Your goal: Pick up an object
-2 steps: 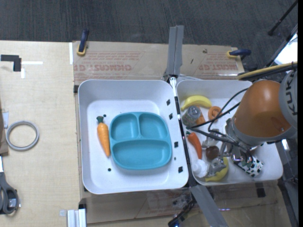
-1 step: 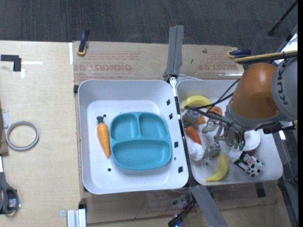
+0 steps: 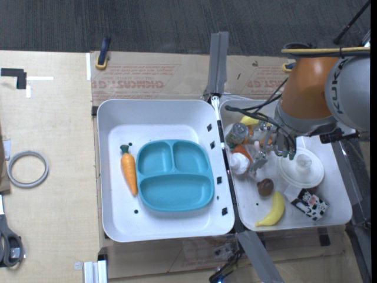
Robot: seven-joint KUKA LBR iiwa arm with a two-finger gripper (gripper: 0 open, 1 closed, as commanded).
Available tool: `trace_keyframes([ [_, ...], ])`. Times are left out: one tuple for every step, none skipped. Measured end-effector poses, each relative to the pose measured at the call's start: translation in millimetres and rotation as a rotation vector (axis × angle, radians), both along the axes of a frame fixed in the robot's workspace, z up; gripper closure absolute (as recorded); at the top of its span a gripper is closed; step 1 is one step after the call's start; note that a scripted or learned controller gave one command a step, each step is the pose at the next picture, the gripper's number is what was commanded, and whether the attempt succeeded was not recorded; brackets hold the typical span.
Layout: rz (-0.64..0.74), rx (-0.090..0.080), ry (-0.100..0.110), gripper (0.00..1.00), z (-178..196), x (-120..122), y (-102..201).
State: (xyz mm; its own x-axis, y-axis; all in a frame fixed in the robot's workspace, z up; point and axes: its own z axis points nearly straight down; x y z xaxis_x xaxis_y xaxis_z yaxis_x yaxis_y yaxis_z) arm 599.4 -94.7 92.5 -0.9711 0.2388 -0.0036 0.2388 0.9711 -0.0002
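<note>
The grey arm with the orange band [image 3: 309, 81] reaches in from the right and stands over the upper part of the right shallow white bin [image 3: 339, 211]. The two-finger gripper [image 3: 265, 152] points down and leftward into the cluster of objects at that bin's left side. Whether its pincer is wide, narrow or holding something cannot be told; cables and metal parts obscure it.

Contents of the right bin:
- A yellow banana [image 3: 272, 211] lies near the front edge, curved, well clear of the gripper.
- A small brown round object [image 3: 265, 187] sits just above the banana.
- A white and red rounded object [image 3: 239, 161] lies at the left wall, just beside the gripper.
- A greyish clear round object [image 3: 238, 133] lies above it.
- A white round lidded dish [image 3: 302, 167] rests to the right of the gripper.
- A small black-and-white patterned box [image 3: 311, 205] lies near the front right corner.

Contents of the left shallow white bin [image 3: 112, 217]:
- A teal three-compartment plastic plate [image 3: 175, 175] lies at the centre.
- An orange toy carrot with a green top [image 3: 128, 170] lies just beside the plate's left edge.

A grey tape ring [image 3: 26, 168] lies on the bench to the left.
</note>
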Motion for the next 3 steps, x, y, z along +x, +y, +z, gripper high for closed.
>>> trace_keyframes([
  [0.044, 0.000, 0.002, 0.00, -0.4, -51.6, -14.5],
  [0.002, 0.001, 0.001, 0.00, 0.3, 25.1, -11.8],
  [-0.237, 0.001, 0.002, 0.00, -0.3, -32.2, 0.0],
])
